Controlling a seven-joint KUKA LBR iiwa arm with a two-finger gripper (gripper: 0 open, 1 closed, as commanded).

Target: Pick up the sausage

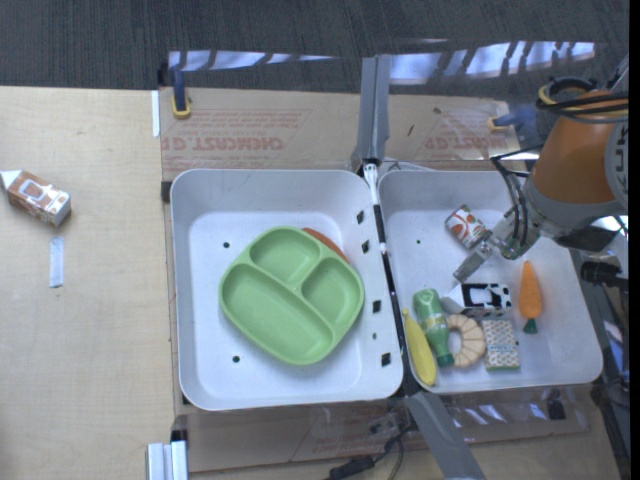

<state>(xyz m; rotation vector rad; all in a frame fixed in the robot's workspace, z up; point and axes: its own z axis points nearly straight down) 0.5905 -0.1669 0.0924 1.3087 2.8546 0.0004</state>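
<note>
Two white bins — the left bin [200,298] and the right bin [570,358] — sit on a tan bench [80,368]. In the left one lies a light green divided plate [291,295], with an orange-red sliver [322,238] showing at its far rim. The arm [575,163] is grey with an orange band. Just beside the gripper [478,260] is a red-and-white can [465,227]. Below it lie a black-and-white patterned item [486,295], an orange carrot [530,294], a green bottle [430,318], a yellow corn cob [420,351], a beige ring [465,340] and a speckled greenish sponge [501,346]. Well apart on the bench — an orange-and-white carton [38,198].
</note>
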